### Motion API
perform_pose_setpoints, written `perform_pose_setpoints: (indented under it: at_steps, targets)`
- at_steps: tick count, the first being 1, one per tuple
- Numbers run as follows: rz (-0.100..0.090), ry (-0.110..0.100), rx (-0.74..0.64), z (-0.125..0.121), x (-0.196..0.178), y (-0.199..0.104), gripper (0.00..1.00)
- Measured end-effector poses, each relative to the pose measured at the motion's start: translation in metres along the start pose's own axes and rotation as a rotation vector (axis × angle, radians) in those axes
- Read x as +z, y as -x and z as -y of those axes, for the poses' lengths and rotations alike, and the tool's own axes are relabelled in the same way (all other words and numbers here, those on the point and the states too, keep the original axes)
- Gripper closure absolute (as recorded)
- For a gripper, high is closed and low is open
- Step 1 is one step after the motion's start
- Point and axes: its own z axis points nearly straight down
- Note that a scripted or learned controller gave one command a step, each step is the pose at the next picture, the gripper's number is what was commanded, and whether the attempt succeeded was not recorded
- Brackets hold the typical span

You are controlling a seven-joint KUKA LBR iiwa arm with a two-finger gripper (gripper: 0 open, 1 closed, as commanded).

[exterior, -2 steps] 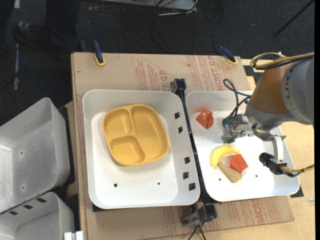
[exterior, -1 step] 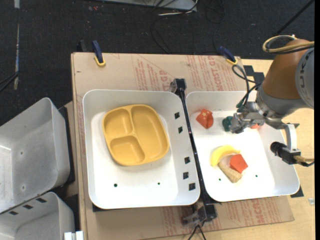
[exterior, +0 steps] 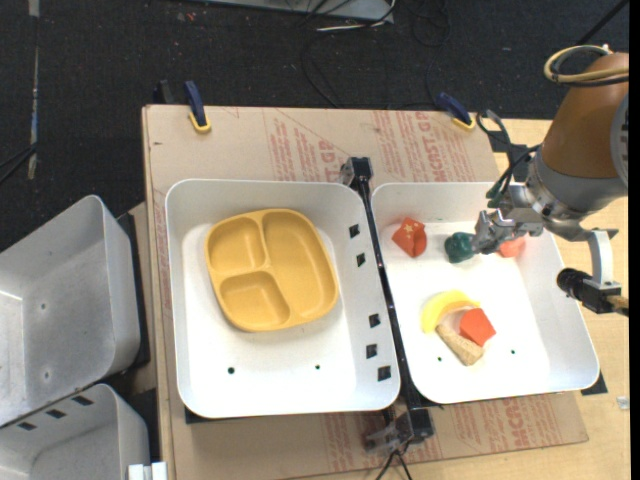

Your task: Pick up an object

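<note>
In the right bin [exterior: 560,363] lie a red strawberry-like piece [exterior: 409,237], a dark green object [exterior: 460,247], a pale red piece [exterior: 512,248], a yellow banana-like piece [exterior: 443,309], an orange block [exterior: 476,325] and a tan block [exterior: 459,345]. My gripper [exterior: 497,230] hangs low over the bin's far side, between the dark green object and the pale red piece. The wrist hides how the fingers stand.
The left bin [exterior: 190,368] holds a yellow divided plate [exterior: 270,268]. A black divider [exterior: 375,288] runs between the bins. Blue-and-yellow clamps [exterior: 197,108] pin the cardboard base. White tubs [exterior: 60,298] stand at the left.
</note>
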Motion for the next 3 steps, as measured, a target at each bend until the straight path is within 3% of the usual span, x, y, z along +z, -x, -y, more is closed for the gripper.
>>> perform_pose_setpoints:
  at_steps: [3]
  targets:
    - [-0.002, -0.004, -0.005, 0.007, -0.027, -0.159, 1.00]
